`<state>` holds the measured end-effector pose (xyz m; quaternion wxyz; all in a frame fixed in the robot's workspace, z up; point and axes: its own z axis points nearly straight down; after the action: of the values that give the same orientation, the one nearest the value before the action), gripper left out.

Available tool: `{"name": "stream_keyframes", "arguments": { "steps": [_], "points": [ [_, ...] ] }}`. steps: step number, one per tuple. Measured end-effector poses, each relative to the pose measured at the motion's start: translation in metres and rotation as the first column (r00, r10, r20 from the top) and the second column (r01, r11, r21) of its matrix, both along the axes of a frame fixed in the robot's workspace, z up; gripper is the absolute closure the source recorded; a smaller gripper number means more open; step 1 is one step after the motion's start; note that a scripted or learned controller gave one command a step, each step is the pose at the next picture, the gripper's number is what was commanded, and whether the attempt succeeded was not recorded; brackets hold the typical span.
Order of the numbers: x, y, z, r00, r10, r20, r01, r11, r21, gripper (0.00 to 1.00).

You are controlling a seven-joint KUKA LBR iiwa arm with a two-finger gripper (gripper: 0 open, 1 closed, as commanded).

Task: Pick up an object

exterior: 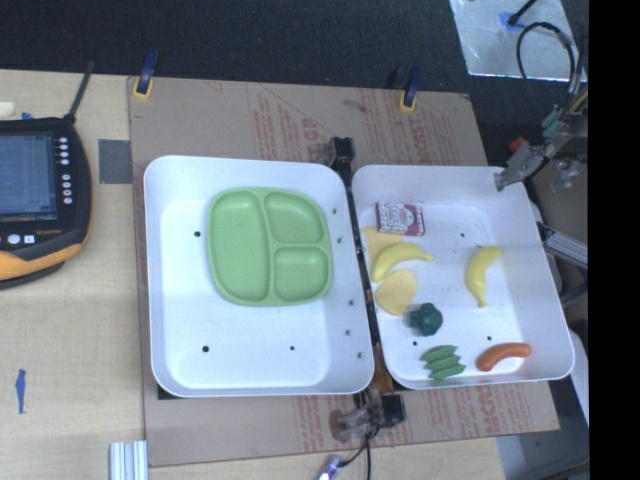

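The right bin [455, 190] holds several toy foods. A red and white packet [400, 218] lies near its back left. Below that are a yellow banana [399, 259] and a flat yellow slice [397, 292]. A second banana [483, 273] lies toward the right. A dark green broccoli [426, 318], a green pea pod [441, 360] and an orange sausage [503, 355] sit along the front. My gripper [520, 165] hangs at the bin's back right corner, apart from all of them.
The left bin [175, 268] carries a light green divided plate [269, 245]. A teach pendant [35, 193] rests on the bench at far left. Clamps [145, 76] pin the cardboard sheet along the back.
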<state>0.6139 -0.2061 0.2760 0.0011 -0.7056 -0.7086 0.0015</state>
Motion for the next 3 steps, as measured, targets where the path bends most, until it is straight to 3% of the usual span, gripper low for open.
{"name": "stream_keyframes", "arguments": {
  "steps": [1,2,3],
  "points": [
    [-0.076,0.004,-0.168,1.0,0.001,-0.003,-0.001,1.0,0.001,0.0],
    [-0.075,0.003,-0.157,1.0,0.004,-0.003,-0.004,1.0,-0.001,1.0],
    [-0.075,0.003,-0.157,1.0,0.003,-0.003,-0.003,1.0,-0.001,0.0]
  ]
}}
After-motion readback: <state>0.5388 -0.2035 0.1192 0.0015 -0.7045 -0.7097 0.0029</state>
